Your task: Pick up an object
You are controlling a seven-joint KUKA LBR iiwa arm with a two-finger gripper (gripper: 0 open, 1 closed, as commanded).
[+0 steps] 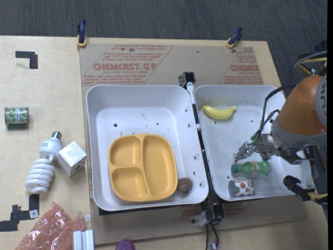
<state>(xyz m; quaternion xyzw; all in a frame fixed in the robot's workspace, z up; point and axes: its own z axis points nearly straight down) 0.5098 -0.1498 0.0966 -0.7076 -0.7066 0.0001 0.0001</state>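
Sharing the right bin (223,95): banana (219,111), green bottle (251,167), can (241,187), claw (244,152) (grip state unclear).

Single fixed camera above the bench (41,87), looking down at a slant. Frames both white bins: left bin (99,103), right bin (208,95). Arm (307,113) enters from frame right. Moderate distance.

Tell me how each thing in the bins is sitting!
banana: lying flat, top of the right bin
green bottle: lying on its side, just below the gripper
small can: tipped on its side
yellow tray: flat in the left bin
brown ball: beside the tray's corner
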